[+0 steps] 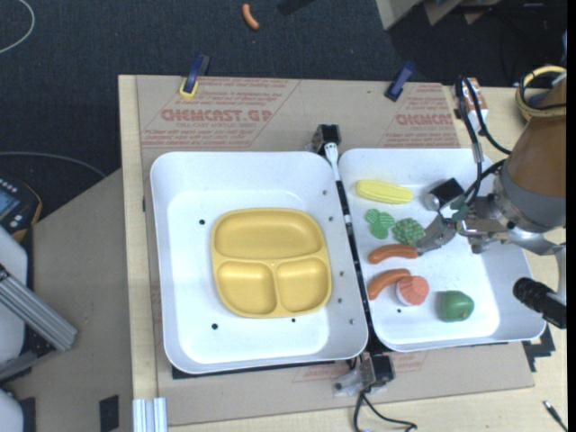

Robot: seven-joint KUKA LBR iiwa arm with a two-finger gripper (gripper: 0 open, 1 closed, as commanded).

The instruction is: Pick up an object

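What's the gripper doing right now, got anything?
Gripper: low in the right bin, beside the green broccoli piece; open or shut cannot be told, and nothing is visibly held.

The arm (540, 165) extends from the right, wrist angled down-left, with the gripper (438, 229) held low.

Right bin (504, 327): yellow corn (384, 191), green pieces (396, 227), two sausages (390, 268), green fruit (455, 306).

Glossy yellow plastic tray (270, 261); smooth white plastic bins (171, 241)
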